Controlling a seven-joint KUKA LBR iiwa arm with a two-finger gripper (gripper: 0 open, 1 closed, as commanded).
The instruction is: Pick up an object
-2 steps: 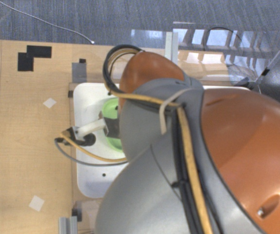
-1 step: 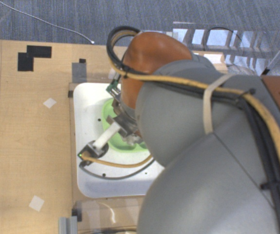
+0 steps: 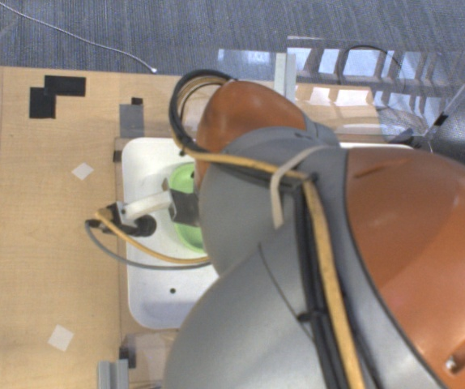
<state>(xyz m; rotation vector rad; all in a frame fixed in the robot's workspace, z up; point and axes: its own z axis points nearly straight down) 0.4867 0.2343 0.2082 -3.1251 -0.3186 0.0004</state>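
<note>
In the camera view, a round bright-green object (image 3: 185, 205) was seen lying in the shallow white plastic bin (image 3: 147, 298) on the tan wooden surface (image 3: 46, 282), partly hidden beneath the grey-and-orange arm (image 3: 322, 250). The pincer's state could not be told.

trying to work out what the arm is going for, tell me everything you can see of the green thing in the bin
The green object shows as two bright lime patches, one upper and one lower at about, split by a dark part of the arm's wrist crossing in front. Its edges look rounded and smooth, perhaps plastic, but its full shape is hidden. It sits inside the white bin, toward that bin's right side, mostly covered by the grey arm. Whether anything grips it cannot be told.
</note>
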